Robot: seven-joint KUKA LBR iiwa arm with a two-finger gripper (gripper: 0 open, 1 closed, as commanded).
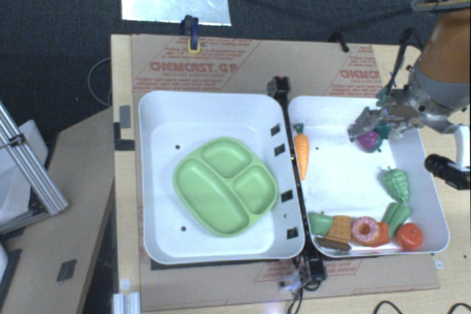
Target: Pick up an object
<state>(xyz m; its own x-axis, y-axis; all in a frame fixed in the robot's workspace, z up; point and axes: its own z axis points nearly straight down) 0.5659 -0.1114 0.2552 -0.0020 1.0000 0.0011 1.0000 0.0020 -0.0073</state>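
Gripper (366, 130) near right bin's (335, 108) far edge, over purple toy (369, 140); can't tell if gripped, I'd expect a slip.

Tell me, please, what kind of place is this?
Probably a robotics lab bench set up for grasping trials. Two white bins sit side by side on a board, one holding a green divided plate, the other toy foods such as a carrot and a donut, with the arm's pincer above them.
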